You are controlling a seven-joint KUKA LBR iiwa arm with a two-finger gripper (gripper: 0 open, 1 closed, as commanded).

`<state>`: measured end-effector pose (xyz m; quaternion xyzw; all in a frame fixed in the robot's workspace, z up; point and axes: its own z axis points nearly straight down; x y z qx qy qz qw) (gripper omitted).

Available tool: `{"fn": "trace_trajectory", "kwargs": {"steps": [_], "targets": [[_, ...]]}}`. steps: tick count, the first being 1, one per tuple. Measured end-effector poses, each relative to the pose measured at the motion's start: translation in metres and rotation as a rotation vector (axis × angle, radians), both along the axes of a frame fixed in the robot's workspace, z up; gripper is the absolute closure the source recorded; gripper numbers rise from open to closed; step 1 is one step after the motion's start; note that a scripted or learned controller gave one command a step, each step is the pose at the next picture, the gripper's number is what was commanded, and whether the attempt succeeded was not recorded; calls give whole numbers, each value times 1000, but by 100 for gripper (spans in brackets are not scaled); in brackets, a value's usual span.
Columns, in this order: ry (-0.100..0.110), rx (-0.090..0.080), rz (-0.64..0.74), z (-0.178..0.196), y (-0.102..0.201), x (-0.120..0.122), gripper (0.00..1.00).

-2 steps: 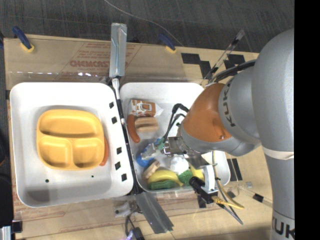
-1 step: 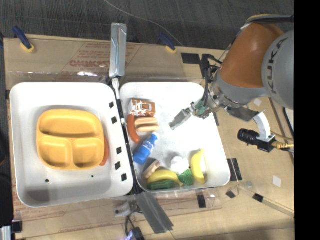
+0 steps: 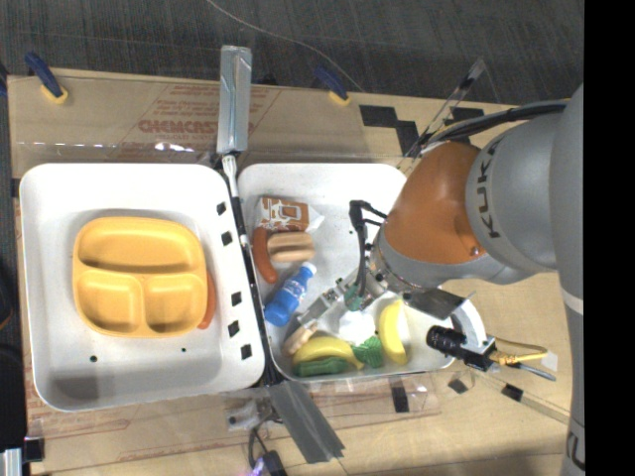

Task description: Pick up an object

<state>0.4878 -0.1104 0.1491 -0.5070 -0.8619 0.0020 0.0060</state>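
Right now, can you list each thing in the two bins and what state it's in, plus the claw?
Yellow tray: flat in the left bin, right way up.
Blue bottle: lying on its side, right bin.
Hot dog: lying flat, right bin.
Bananas: lying near the front wall.
Claw: low among the right bin's things; grip unclear.

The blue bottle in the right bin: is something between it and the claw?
No visible object fills the gap. The claw hangs just right of the blue bottle, with bare bin floor between them. A hot dog lies close above the bottle, and a banana lies below it.
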Motion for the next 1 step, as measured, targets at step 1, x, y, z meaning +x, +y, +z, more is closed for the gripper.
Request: {"fn": "trace_trajectory", "kwargs": {"steps": [1], "targets": [[-8, -4, -448, -54, -8, -12, 0]]}}
